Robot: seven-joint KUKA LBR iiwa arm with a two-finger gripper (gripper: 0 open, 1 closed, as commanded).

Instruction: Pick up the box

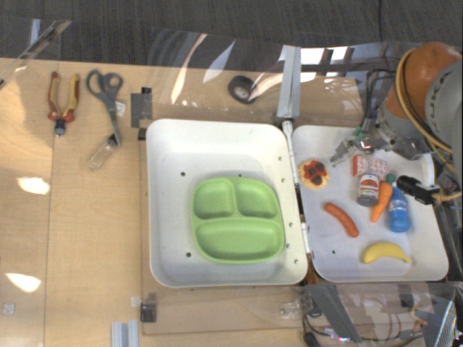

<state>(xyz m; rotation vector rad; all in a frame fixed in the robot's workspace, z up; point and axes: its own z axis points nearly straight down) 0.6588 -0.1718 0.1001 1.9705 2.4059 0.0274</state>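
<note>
Pliers [61, 101] and scissors [107, 96] lie near the bench's [72, 266] far left corner, well apart from my work. The left bin [166, 157] carries a green tray [237, 219] in its middle. The right bin [427, 270] carries the rest: a round toy [313, 173] by its left wall, a sausage [341, 219] nearer the middle, a banana [385, 253] toward the near edge, and a jar [368, 189], carrot [382, 201] and bottle [398, 214] crowded together.

The box [364, 165], as I read the red and white piece, lies toward the far edge of the right bin, touching the jar on its near side. My gripper [347, 149] hangs just beside it, toward the far left corner; whether it is apart or together I cannot tell.

I judge this the approach. To do it well I should shift slightly right and toward the near edge until I am centred over the box, then close across its free sides, not the one against the jar. Coming down off-centre would likely nudge the jar or tip the box.
</note>
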